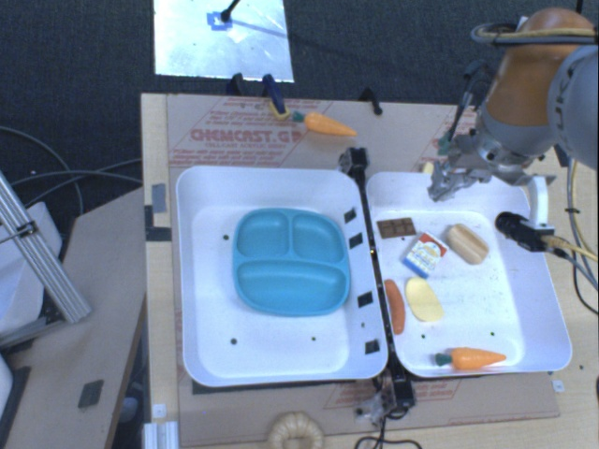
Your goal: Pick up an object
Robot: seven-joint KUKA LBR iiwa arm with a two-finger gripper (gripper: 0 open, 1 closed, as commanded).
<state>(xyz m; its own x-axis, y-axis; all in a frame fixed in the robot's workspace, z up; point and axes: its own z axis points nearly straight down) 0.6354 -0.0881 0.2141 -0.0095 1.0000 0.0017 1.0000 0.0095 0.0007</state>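
Six small toy foods lay in the right bin (543, 344). The bread roll (466, 243), nearest the gripper (444, 187), looked light, stiff and smooth; gripping across its narrow middle seemed best. A small carton (425, 254) just beside the roll crowded one side. Whether the jaws were open, I could not tell.

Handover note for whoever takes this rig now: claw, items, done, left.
Claw: over the far edge of the right bin, nothing seen between its fingers.
Right bin holds: chocolate bar, small carton, bread roll, yellow piece, sausage, carrot.
Left bin: blue divided plate.
A second carrot lies on the board beyond the bins.
Done: nothing lifted yet.
Left: choose an item, grasp, lift. The chocolate bar looks nearest the claw.
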